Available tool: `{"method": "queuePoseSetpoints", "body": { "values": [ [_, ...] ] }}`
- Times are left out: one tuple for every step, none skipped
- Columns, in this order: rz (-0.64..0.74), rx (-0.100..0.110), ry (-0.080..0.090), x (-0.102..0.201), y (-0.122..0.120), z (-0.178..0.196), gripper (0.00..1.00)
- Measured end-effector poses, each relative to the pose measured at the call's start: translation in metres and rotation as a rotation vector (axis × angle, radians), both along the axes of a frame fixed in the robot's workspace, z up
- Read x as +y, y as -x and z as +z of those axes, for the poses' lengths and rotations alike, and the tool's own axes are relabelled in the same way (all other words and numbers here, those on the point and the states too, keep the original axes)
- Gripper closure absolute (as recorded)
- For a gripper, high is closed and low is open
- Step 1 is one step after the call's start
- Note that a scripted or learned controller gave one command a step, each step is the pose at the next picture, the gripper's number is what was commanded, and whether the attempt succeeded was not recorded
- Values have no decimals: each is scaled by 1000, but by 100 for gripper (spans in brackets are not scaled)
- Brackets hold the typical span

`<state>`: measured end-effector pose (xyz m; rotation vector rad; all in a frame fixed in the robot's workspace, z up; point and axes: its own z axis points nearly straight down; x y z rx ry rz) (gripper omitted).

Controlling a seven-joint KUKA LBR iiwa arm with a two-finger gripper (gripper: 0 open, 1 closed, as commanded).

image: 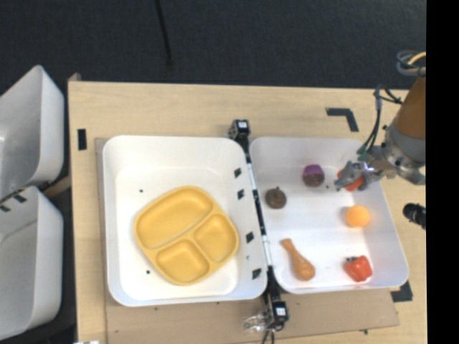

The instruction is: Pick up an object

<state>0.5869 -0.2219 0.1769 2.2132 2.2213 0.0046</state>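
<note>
My gripper [351,178] is over the upper right part of the right bin [323,149], coming in from the right edge. A small red-orange object [350,183] shows between its fingertips, and the gripper looks shut on it. Just to its left lies a purple object [313,175]. An orange ball [357,216] sits below the gripper. Also in this bin are a brown round object [276,198] near the left wall, a tan drumstick [297,259] and a red object [358,267] at the front.
The left bin [122,156] holds a yellow divided plate [186,235]. A ridge with black clips [252,192] separates the two bins. Cables [376,127] hang beside the arm at the bench's right edge.
</note>
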Motion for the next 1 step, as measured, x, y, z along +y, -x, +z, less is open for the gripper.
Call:
{"method": "queuePoseSetpoints", "body": {
  "values": [
    [-1,0,0,9,2,55,100]
  ]
}}
